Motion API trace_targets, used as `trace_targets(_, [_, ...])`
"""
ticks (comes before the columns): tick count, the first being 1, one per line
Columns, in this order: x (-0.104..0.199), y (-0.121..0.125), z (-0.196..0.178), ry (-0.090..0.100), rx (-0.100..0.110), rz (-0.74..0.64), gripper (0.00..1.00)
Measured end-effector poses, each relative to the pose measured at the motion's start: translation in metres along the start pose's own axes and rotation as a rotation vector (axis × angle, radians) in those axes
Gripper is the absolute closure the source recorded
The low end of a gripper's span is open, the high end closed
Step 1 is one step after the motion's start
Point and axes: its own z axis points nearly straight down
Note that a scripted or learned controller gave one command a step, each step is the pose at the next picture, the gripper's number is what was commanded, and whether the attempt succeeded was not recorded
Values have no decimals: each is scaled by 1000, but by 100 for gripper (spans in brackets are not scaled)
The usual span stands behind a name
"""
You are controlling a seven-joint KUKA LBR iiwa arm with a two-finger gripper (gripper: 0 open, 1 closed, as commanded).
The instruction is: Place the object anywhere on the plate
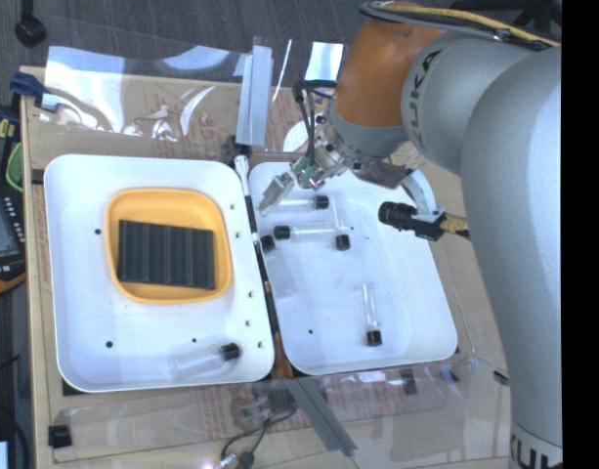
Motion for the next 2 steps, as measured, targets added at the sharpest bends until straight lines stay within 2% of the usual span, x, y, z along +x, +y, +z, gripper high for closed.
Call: trace_targets(2, [0,0,0,0,0,0,0])
